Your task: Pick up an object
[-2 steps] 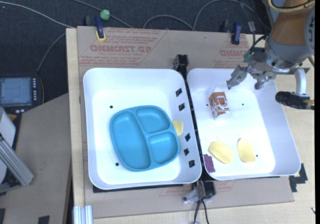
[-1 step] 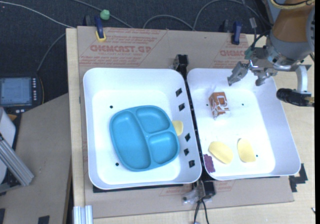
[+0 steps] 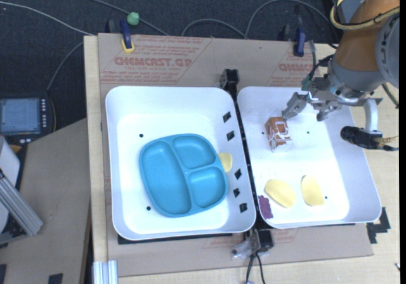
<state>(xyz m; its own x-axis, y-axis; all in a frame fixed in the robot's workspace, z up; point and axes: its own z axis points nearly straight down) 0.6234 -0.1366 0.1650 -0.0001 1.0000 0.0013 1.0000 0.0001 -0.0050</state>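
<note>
A small brown and white carton [image 3: 277, 132] lies in the upper left part of the right bin [image 3: 355, 181]. Two pale yellow pieces [image 3: 280, 193] [image 3: 311, 191] rest near that bin's front, and a small purple item [image 3: 264, 206] sits at its front left corner. My gripper [image 3: 309, 109] hangs over the right bin's back half, just up and to the right of the carton. Its fingers are spread open with nothing between them. The left finger [image 3: 293, 106] ends close to the carton's top.
The left bin [image 3: 127, 118] holds a blue divided tray [image 3: 184, 174] with a small yellow piece [image 3: 225, 161] at its right edge. Black clips line the divider between the bins. Clamps and cables sit along the board's back edge.
</note>
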